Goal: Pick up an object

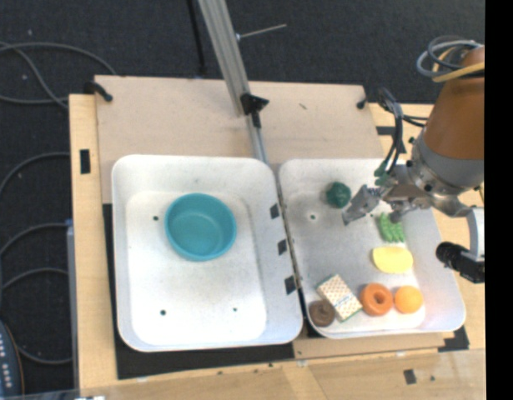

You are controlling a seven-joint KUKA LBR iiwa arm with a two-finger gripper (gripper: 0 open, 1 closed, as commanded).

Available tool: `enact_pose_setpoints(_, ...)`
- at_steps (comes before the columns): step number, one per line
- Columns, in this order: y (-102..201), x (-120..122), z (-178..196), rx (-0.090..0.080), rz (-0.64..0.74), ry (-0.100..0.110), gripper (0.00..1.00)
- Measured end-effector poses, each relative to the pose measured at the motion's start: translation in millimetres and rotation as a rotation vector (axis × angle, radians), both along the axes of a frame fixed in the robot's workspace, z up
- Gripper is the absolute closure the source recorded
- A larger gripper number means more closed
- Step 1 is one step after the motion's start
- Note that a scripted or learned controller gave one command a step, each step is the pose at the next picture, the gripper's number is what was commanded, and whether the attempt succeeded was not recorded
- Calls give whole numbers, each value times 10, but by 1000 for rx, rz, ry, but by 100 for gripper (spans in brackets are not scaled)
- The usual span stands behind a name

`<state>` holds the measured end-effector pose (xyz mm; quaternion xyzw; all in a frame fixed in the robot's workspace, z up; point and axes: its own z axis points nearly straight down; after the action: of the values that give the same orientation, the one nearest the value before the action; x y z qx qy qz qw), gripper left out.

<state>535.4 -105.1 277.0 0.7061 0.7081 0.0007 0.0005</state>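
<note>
My gripper [374,209] hangs over the right bin [302,223], open, with nothing between its fingers. A dark green ball [338,194] lies just to its left. A light green ridged piece [391,227] sits right below it. Further toward the front lie a yellow piece [393,260], an orange ring [376,299], an orange ball [408,299], a patterned small box [339,297] and a brown disc [322,312].
The left bin [139,307] holds a teal bowl [201,226]. A slanted metal rail [227,44] rises from behind the bins, meeting the bench near the gap between them. Cables trail on the dark floor at the left.
</note>
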Motion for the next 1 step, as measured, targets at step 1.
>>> enact_pose_setpoints(1,-2,0,0,0,-2,-1,0)
